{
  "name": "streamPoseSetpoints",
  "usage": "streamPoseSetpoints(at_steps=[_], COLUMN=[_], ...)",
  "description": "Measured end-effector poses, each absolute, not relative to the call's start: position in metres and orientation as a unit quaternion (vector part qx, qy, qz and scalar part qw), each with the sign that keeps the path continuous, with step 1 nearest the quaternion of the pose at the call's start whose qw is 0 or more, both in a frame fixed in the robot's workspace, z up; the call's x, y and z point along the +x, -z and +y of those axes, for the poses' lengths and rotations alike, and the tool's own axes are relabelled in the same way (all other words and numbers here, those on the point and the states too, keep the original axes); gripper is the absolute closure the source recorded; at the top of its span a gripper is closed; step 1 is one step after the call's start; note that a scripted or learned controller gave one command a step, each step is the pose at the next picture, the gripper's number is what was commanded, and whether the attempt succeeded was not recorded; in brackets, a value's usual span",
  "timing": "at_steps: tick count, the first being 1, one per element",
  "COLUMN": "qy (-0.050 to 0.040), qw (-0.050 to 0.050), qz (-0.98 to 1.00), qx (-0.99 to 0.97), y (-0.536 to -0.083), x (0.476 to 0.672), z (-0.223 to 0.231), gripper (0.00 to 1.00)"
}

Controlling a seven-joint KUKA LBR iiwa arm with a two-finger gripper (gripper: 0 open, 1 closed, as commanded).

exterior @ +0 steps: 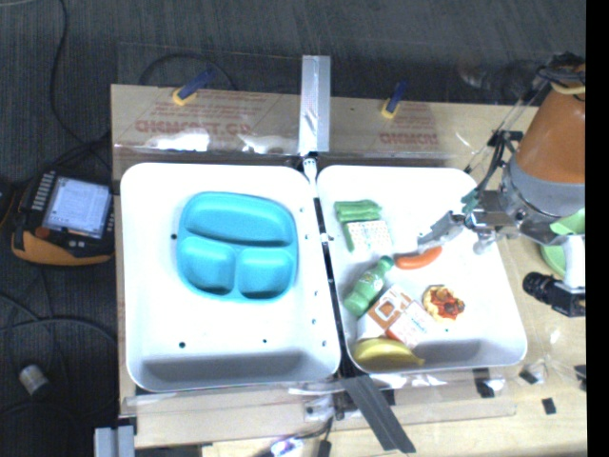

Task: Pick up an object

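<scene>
Pincer (440, 232) grip unclear | over carrot (419, 258) | carrot lies left-right, right bin (495, 298)

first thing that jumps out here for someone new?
The bright blue compartment tray sitting alone in the left bin. Next, the cluster of small items in the right bin: a green bottle, a banana at the near wall, and an orange carrot-like piece. The pincer is just above and right of that orange piece, arm reaching in from the right.
</scene>
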State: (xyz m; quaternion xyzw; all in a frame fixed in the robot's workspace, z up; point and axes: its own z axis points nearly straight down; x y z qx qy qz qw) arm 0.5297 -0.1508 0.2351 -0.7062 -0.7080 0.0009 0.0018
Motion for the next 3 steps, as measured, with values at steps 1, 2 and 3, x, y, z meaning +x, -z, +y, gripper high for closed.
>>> streamPoseSetpoints(at_steps=[1,2,3], qy=[-0.0011,0.0025,0.0006], qw=[0.002,-0.003,-0.001], qz=[-0.61,-0.615,-0.576], qx=[-0.792,-0.788,-0.817], y=[-0.158,-0.089,-0.091], x=[0.555,0.572,0.579], z=[-0.184,-0.192,-0.158], gripper=[0.0,0.0,0.0])
